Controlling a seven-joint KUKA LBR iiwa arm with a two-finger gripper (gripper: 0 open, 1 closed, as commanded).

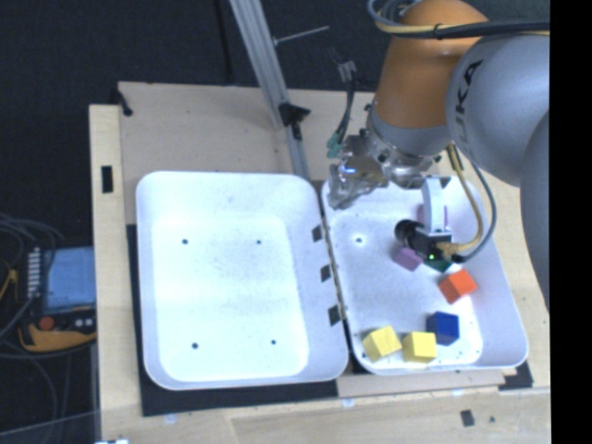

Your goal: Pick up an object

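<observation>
The right bin holds several small blocks. A purple block lies near its middle, an orange block to its right, a blue block lower down, and two yellow blocks along the front wall. My gripper hangs below the orange band over the bin's far left corner, close to the divide between the bins. It is well away from the blocks, up and to the left of the purple one. I see no block in it.
The left bin sits beside the right one. A slanted metal rail rises behind the bins. A black module with a green light and cables hang from the wrist just above the purple block.
</observation>
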